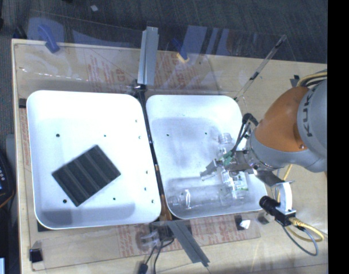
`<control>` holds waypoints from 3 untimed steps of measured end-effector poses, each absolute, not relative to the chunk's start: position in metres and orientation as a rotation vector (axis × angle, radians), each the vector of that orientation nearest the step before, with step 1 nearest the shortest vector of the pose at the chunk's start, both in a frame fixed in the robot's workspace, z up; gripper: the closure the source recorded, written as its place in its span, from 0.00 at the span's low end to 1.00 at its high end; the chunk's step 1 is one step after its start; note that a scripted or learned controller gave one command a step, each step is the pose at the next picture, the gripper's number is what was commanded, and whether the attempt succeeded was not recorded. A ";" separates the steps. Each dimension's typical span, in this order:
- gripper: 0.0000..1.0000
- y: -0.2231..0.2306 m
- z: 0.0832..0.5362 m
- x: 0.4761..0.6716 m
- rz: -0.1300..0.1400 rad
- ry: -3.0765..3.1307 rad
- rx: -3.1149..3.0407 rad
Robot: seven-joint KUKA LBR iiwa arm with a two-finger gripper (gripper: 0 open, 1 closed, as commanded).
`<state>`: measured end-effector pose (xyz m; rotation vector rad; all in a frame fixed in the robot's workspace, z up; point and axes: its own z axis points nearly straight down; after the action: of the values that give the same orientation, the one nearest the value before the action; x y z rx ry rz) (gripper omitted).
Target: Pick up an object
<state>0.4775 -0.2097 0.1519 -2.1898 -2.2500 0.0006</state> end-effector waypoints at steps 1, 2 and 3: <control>0.00 -0.210 0.152 0.477 0.001 -2.250 -2.190; 0.00 -0.206 0.102 0.498 -0.004 -2.265 -2.167; 0.00 -0.154 0.091 0.514 0.001 -2.552 -1.821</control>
<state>0.5144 -0.1545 0.0914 -1.8209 -2.5524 0.0008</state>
